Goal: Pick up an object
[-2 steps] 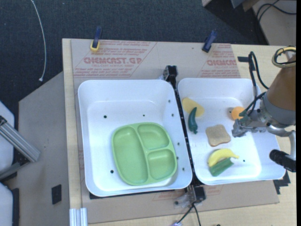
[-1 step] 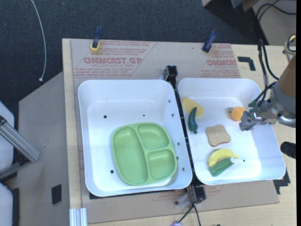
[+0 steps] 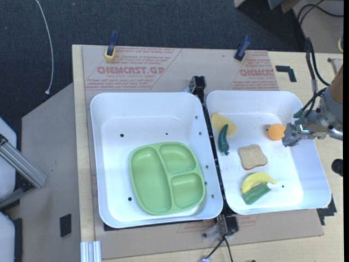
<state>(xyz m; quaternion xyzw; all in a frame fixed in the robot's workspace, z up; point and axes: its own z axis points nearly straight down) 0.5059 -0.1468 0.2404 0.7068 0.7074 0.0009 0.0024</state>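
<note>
The jaws [image 3: 292, 135] sit at the right side of the frame, over the right bin's [image 3: 311, 184] right-hand part; whether they are clenched or released I cannot tell from here, and nothing shows between them. Just to their left lies a small orange ball [image 3: 276, 131], very near or touching them, round, so with no long axis to speak of. Lower left of it a slice of bread [image 3: 252, 156] lies flat. Below that a banana [image 3: 256, 181] runs its long axis from lower left to upper right, with a green vegetable [image 3: 256, 193] alongside it on the lower side, slanted the same way. Near the bin's left wall a green pepper [image 3: 223, 140] stands almost vertical in the frame, its stem toward the top, overlapping a pale yellow piece [image 3: 227, 124]. The left bin [image 3: 109, 119] holds a green divided plate [image 3: 166, 177]. Both bins rest on the desk [image 3: 87, 75].
</note>
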